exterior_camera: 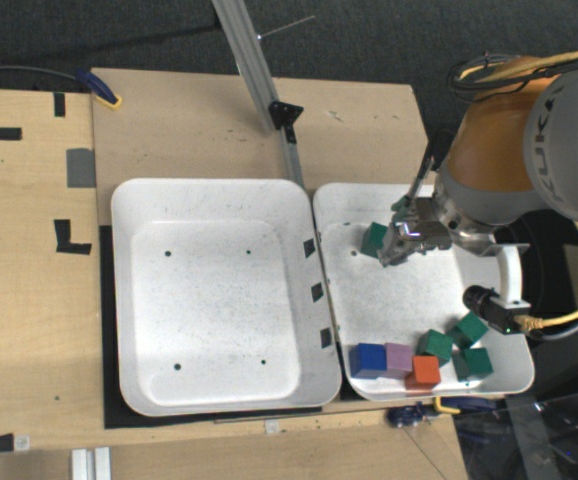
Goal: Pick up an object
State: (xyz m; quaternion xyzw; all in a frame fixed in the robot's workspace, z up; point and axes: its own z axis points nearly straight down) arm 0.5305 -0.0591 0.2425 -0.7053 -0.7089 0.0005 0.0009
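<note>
My gripper [397,245] hangs over the upper left part of the right bin [409,303], reaching in from the right. A dark green block [374,238] sits right at the gripper's tip, on its left side, touching or nearly touching it. I cannot tell from this slant whether the block is gripped or lying on the bin floor. Along the bin's near edge lie a blue block [369,358], a purple block [399,355], an orange block [426,371] and three more green blocks [435,345].
The left bin [119,213] stands beside the right one, sharing a raised rim. A metal pole [259,63] slants down to the bins' far edge. The arm's grey and orange body [504,158] overhangs the right bin's far right corner.
</note>
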